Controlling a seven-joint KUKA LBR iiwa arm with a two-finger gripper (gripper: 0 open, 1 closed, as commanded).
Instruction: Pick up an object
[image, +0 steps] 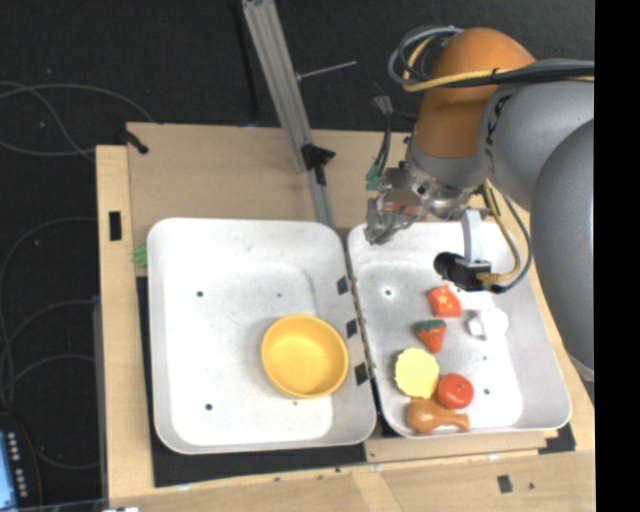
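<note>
Camera view, from above: my arm's hand (383, 228) hovers over the right bin's (530, 400) far left corner; I cannot tell its state. The toys, including a strawberry (431, 334) and a tomato (455, 390), lie well apart from it. Descending here, I judge it would strike the bin rim and grab nothing.

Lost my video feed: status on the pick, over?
Gripper at right bin's far-left corner, nothing visibly held. Toy foods, strawberry among them, lie untouched nearer the camera. Nothing blocking.

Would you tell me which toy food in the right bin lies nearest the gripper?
The red piece at the top of the cluster; the strawberry, yellow disc, tomato and drumstick lie farther from the gripper.
</note>
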